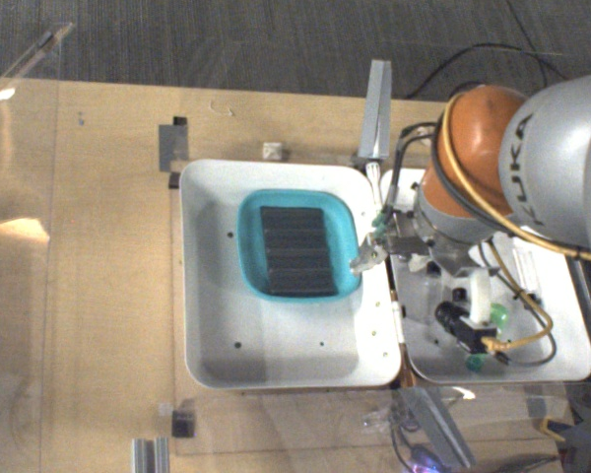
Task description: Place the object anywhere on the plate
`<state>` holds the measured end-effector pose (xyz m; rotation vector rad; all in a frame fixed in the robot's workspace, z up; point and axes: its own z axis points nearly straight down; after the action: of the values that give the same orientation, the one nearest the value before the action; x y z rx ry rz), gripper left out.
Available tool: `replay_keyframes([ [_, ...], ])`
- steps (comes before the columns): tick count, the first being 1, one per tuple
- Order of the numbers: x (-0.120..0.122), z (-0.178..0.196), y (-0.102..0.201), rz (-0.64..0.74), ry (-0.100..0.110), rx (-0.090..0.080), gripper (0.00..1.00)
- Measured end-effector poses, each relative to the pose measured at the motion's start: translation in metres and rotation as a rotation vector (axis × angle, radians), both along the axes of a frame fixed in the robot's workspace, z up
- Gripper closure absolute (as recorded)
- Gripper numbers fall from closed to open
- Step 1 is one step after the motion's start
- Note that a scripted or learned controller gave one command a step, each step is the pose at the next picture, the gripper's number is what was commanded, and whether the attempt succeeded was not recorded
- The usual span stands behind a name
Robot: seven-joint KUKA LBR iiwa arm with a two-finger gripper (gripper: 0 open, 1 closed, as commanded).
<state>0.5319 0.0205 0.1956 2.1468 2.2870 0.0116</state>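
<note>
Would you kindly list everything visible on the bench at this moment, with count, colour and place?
Bins: two, white, side by side on the bench.
Plate: one, teal with a dark ribbed centre, in the left bin's upper half.
Small block: one, pale, on the bench just above the left bin.
Bench: one, light wood.
Arm: one, grey with an orange band, over the right bin.
Gripper: one, at the plate's right rim; whether it holds anything cannot be told.

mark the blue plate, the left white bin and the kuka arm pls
Blue rounded plastic plate with dark ribbed centre [248,239]: camera view, on its left rim.
Left shallow white bin [276,348]: camera view, bare floor near the front.
Grey KUKA arm with orange band [561,156]: camera view, grey casing.
</note>
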Motion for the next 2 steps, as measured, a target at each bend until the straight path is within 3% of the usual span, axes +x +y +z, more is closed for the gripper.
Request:
replay_keyframes([
  [1, 0.0021, 0.0107, 0.0005, 0.001, -0.005, 0.001, 1.00],
  [2, 0.0021, 0.0107, 0.0003, 0.001, -0.005, 0.001, 0.00],
])
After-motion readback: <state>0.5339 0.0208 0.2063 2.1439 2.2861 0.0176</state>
